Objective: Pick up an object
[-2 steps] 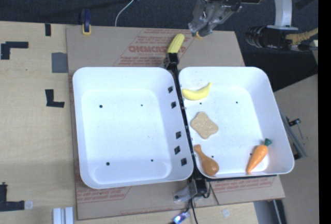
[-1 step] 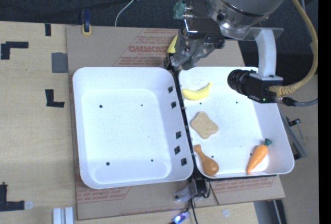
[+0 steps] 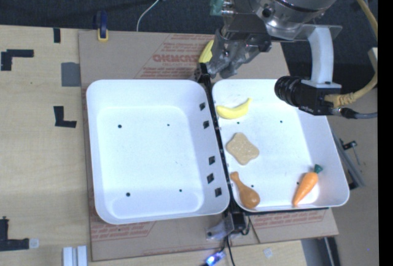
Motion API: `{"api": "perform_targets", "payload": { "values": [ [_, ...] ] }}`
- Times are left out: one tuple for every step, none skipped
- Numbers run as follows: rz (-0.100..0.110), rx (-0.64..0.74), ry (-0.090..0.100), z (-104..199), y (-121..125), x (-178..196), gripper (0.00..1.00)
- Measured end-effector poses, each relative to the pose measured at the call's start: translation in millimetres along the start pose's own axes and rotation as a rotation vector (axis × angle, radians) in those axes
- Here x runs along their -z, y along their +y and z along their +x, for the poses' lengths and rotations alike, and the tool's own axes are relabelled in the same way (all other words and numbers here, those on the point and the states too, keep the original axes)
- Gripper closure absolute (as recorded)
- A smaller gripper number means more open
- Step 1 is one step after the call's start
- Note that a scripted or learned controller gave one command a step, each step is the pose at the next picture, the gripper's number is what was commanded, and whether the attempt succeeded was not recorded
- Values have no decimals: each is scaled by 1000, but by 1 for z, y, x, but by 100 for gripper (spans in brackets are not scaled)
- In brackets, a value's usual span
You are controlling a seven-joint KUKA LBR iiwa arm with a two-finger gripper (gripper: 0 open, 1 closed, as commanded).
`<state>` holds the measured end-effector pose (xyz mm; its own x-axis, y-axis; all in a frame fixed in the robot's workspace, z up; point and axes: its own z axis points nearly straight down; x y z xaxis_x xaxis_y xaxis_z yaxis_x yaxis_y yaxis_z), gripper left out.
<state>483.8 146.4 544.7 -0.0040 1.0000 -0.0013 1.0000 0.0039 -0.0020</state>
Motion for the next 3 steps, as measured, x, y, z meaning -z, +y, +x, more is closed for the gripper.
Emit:
{"api": "perform_targets", "payload": {
  "values": [
    [2, 2, 1, 55, 0, -11, 100],
    [1, 0, 0, 53, 0, 0, 100],
    [2, 2, 0, 53, 0, 10, 100]
  ]
}}
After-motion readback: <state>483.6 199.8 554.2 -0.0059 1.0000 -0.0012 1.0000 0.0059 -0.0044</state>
